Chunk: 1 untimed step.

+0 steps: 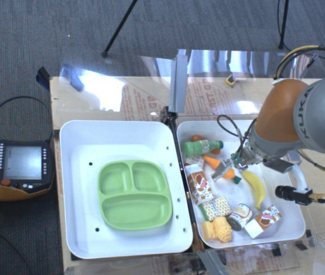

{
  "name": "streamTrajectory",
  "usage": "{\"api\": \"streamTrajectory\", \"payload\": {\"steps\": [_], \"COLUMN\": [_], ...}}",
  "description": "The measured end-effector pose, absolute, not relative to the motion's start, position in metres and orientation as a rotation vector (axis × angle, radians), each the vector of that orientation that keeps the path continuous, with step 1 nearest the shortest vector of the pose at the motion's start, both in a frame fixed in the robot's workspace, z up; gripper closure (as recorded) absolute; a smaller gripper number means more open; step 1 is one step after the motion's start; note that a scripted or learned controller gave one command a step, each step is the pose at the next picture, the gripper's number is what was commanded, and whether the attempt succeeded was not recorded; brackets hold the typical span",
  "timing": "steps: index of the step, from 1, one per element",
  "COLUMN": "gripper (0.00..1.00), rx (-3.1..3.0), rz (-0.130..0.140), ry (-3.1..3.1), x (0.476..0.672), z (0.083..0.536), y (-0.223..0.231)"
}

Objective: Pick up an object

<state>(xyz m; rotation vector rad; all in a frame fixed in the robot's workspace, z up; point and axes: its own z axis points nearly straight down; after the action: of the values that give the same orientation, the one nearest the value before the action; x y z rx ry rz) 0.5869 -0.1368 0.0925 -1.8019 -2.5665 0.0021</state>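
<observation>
carrots [214,161] and the other toy foods crowd the right bin [296,229], and the claw [226,169] hangs low over that heap, near the bin's middle, right at a small orange carrot piece [230,175]. whether the claw is spread or closed cannot be told; it is small and dark against the clutter, and nothing can be seen held in it.

candidates lie all around: a green bottle [201,147] just above the carrots, a banana [256,188] to the claw's right, a printed carton [199,186] below-left, a checkered packet [215,207], a can [241,213], corn [222,229] and a small box [268,216] along the near side. the left bin [82,153] holds a green divided plate [134,195], well apart from the arm.

risk here looks to be the crowding. the carrot pieces sit touching or nearly touching each other and close to the banana, so the claw may come down on an edge and push a piece aside rather than straddle it, or pinch two at once and drop both. tapered, smooth shapes like these would likely squirt out of a partial grip.
</observation>
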Motion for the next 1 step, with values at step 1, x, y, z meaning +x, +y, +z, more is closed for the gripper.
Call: {"api": "streamTrajectory", "payload": {"steps": [1], "gripper": [1.00], "rx": [-1.809], "rz": [0.003], "ry": [-2.558], "x": [0.5867], "z": [0.1004], "y": [-0.1390]}}
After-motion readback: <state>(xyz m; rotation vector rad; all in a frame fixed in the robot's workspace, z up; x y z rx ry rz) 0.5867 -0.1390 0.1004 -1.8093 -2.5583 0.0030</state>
